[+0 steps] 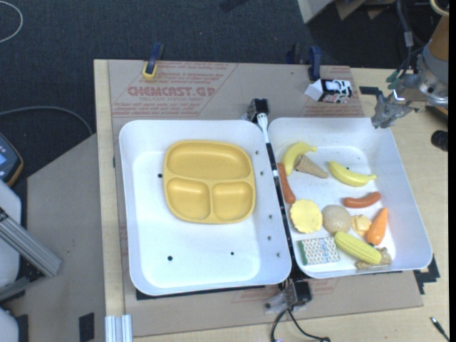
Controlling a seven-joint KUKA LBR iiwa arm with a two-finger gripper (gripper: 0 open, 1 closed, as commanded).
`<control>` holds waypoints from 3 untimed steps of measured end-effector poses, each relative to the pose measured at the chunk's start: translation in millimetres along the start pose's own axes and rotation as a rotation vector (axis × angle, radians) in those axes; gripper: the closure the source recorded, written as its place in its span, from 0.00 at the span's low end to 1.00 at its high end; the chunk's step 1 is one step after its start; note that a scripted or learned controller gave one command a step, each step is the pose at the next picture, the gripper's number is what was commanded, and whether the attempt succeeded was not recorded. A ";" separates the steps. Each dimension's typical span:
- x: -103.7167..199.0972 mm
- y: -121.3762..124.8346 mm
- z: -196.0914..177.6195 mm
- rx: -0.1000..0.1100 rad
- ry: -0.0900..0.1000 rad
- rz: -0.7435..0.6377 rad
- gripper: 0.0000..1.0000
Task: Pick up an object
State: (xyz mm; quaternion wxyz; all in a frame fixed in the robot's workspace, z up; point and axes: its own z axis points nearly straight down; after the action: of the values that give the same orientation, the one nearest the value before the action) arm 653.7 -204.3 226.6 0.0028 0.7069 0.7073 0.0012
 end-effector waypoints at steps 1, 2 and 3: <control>44.2 -26.2 10.0 0.009 0.004 -0.003 1.00; 90.7 -55.2 17.2 0.011 0.005 -0.004 1.00; 126.8 -84.3 17.5 0.010 0.004 -0.002 1.00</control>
State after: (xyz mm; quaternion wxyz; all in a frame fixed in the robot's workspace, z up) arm 569.4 -77.6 208.3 -0.0024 0.7062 0.7080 -0.0009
